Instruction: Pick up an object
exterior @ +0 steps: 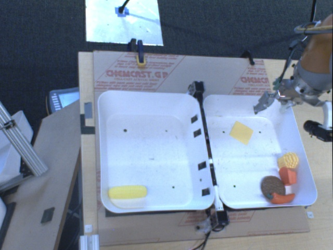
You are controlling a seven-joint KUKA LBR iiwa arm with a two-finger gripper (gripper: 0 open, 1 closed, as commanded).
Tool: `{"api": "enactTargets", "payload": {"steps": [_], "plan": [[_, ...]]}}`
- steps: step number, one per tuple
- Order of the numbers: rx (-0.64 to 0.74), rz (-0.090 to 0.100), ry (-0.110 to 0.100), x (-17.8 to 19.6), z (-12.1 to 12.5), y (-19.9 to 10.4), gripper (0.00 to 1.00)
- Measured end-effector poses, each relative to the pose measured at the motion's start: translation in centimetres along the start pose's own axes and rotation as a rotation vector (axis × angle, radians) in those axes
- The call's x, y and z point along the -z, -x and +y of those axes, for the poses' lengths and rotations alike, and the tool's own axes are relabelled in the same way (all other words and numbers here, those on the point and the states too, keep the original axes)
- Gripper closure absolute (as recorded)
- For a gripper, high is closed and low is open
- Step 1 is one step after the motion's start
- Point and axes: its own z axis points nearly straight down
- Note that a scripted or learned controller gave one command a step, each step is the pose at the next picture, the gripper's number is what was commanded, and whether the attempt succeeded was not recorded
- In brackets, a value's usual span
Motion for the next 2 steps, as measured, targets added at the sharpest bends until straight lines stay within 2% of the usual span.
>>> {"api": "enactTargets", "payload": {"steps": [1, 2], "plan": [[-0.003, -0.001, 0.003, 1.3, 0.3, 2.5, 0.00], [0.008, 0.005, -0.005, -6.5, 1.9, -6.4, 0.00]]}}
